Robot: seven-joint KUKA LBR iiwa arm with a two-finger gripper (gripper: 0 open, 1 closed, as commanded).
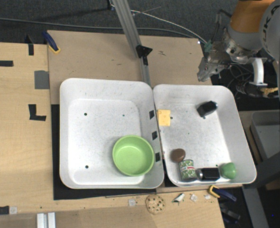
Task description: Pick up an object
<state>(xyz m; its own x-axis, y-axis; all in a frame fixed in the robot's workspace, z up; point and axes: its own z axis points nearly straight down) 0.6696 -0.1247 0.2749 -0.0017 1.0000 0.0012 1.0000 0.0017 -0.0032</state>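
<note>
Two bins side by side on bench, arm up at rear right.

Left bin (73,94): bowl (133,155) in near-right corner. Right bin (235,103): square block (164,117) by left wall, dark lump (207,109) further right twd back; round disc (178,154) nearer front, can (186,170) just in front of it, then dark box (209,174) & ball (228,170) in a row along front wall, box touching both. Gripper (207,70) hangs behind right bin's back rim, outside it. Cookie (154,204) on bench in front of bins, w/ small scraps (185,198) to its right.

Arm (254,18) raised, pincer (207,72) down
</note>
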